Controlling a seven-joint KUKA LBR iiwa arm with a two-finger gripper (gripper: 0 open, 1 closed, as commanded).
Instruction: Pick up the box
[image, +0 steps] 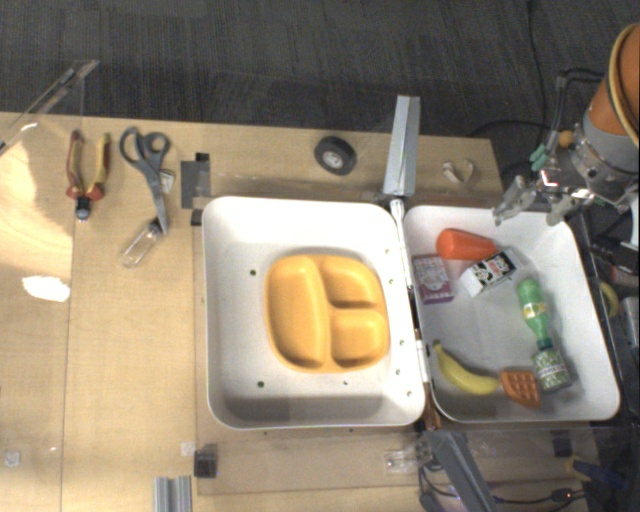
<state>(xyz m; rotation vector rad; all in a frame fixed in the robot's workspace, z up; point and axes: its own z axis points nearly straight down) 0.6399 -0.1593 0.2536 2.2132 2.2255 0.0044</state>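
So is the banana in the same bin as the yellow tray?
No, the banana lies in the right bin, while the yellow tray sits in the left bin.
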